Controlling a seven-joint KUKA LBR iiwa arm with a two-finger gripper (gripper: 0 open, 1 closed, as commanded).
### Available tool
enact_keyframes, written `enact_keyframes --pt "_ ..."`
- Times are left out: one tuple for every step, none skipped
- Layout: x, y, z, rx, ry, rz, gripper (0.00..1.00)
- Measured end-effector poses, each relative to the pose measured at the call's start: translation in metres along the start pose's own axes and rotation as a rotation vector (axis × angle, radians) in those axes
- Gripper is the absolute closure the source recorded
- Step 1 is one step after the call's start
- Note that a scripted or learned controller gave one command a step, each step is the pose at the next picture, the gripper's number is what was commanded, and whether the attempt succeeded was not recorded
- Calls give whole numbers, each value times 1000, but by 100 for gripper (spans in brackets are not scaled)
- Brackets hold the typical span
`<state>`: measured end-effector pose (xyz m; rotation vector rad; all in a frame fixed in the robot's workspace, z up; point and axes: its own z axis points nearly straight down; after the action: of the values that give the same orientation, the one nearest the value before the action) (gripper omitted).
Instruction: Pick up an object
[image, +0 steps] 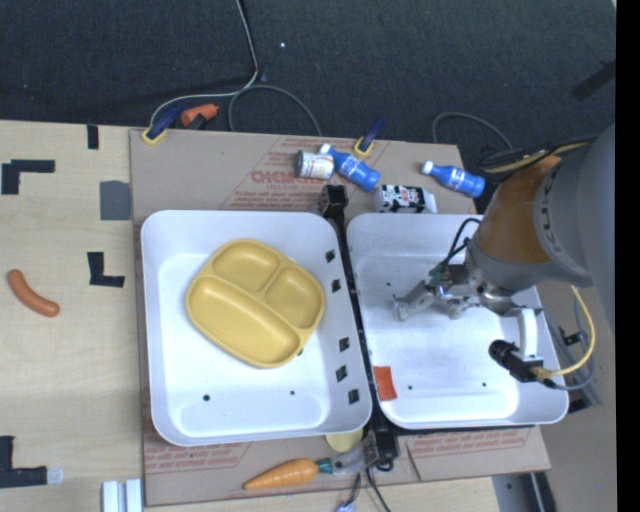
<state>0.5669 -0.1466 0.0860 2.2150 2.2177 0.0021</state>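
A yellow divided plate (258, 300) lies flat in the left bin (170, 400), a little above its middle. In the right bin (450, 395), a small orange-red square piece (383, 382) lies close to the left wall near the front. My gripper (410, 302) hangs low over the upper middle of the right bin, pointing left, with the grey arm and its orange band (510, 215) behind it to the right. I see nothing held in the gripper. It is well apart from both the plate and the orange-red piece.
Behind the bins lie two blue bottles (357, 170) (455, 179), a white canister (314, 163) and a black-and-white item (406, 199). A carrot (280, 475) lies in front of the bins, and a sausage (32, 292) far left. Cables hang off the arm at right.
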Motion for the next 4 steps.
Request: enact_keyframes --pt "54 90 1 -2 4 -7 0" --pt "51 84 0 2 1 0 0" --pt "45 103 1 4 4 -1 0" --pt "45 103 -10 3 2 -2 100"
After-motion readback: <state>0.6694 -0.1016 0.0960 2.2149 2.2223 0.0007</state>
